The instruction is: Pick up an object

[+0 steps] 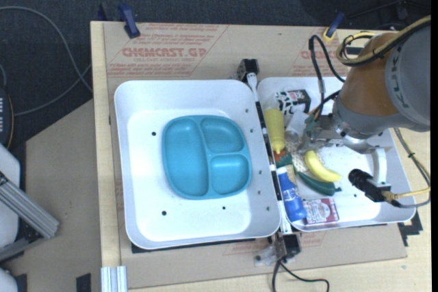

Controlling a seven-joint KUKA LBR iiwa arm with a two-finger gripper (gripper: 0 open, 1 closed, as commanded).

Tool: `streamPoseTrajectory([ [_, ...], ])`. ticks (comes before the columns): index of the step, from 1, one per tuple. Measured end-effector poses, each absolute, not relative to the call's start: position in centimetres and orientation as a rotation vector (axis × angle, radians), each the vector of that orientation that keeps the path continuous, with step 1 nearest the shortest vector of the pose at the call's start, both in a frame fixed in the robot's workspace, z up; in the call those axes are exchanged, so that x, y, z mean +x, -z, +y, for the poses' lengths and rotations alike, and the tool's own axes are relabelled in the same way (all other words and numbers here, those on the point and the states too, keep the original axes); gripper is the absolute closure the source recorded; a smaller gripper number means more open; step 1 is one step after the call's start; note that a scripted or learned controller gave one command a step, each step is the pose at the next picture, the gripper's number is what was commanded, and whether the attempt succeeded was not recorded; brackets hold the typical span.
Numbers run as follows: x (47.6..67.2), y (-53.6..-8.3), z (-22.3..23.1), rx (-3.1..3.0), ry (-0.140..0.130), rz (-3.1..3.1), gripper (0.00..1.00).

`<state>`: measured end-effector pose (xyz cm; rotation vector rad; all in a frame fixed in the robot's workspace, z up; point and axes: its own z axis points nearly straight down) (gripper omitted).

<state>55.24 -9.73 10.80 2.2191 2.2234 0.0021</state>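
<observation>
1. Nearest the camera, the bench [68, 215] edge carried a small clamp and a cable whose details were too small to make out.
2. At the near end of the right bin [393, 214] lay a red-and-white packet [320, 210], its print unreadable, just beside a blue tube [291, 196] that ran along the bin's left wall.
3. Behind them a yellow banana [320, 166] rested on a dark green item [311, 181], which was largely covered and hard to identify.
4. The left bin [126, 147] held a teal divided plate [205, 155], lying flat near its middle.
5. The gripper [309, 135] sat low in the right bin, just behind the banana and beside a yellow bottle [275, 130]. The wrist hid most of it, so whether it was clenched or released could not be told, and nothing was seen to be held.
6. The arm [383, 85] covered much of the right bin's far half and was cut off at the right.
7. Farther back, a black-and-white box [293, 100] stood partly visible near the bin's far wall.
8. Beyond the bins, the bench's printed brown sheet [164, 51] was pinned by a blue clip [128, 20].
</observation>
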Motion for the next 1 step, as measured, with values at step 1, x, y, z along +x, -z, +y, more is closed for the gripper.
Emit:
streamPoseTrajectory([
  [1,58.79,-18.52,-2.94,2.22,-0.003,2.223,1.0],
])
